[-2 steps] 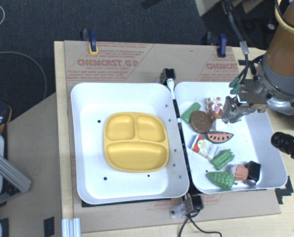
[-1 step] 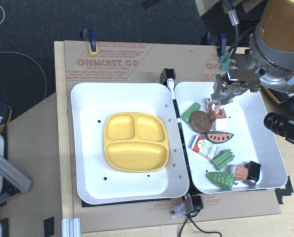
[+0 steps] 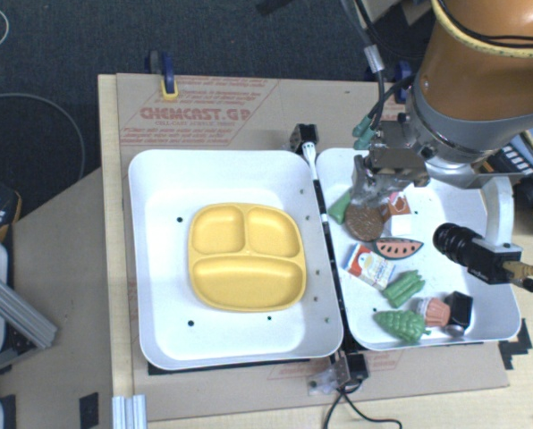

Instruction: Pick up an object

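A: Arm pose?
B: Grey arm reaches in from right; hand (image 3: pixel 371 206) lowered into right white bin (image 3: pixel 490 324), over a round brown disc (image 3: pixel 367 224). Finger state: cannot tell.
A: Surroundings?
B: Yellow divided plastic tray (image 3: pixel 246 256) in left white bin (image 3: pixel 155 239); brown cardboard-topped table (image 3: pixel 204 110); dark carpet beyond.

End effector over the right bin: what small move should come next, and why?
Probably a short straight descent. The end effector hangs directly above the round brown disc in the right white bin, with the watermelon-slice toy and green piece close beside it, so sideways motion risks knocking those.
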{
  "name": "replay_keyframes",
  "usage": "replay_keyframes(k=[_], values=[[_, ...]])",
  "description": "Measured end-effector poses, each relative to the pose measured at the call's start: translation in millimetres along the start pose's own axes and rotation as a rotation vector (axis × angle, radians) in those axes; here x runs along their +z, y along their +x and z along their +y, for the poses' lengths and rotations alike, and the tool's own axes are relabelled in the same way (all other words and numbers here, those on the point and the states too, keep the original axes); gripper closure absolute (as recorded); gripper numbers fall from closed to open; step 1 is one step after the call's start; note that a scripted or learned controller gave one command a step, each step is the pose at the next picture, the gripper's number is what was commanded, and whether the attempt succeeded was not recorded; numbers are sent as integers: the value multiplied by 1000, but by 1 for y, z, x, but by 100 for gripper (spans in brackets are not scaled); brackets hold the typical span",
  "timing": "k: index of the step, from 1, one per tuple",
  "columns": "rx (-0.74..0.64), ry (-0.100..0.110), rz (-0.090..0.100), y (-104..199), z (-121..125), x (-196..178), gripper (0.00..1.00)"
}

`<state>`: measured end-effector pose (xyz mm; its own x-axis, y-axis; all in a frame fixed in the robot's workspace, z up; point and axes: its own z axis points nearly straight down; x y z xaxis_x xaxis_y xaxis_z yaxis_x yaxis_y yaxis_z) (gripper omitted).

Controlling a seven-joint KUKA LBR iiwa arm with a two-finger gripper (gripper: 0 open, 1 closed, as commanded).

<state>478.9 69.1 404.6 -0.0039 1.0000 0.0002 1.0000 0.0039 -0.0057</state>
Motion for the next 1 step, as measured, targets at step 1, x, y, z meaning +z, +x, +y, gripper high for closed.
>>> replay_keyframes(k=[1], values=[[3,-7,0,-2,1,-13,100]])
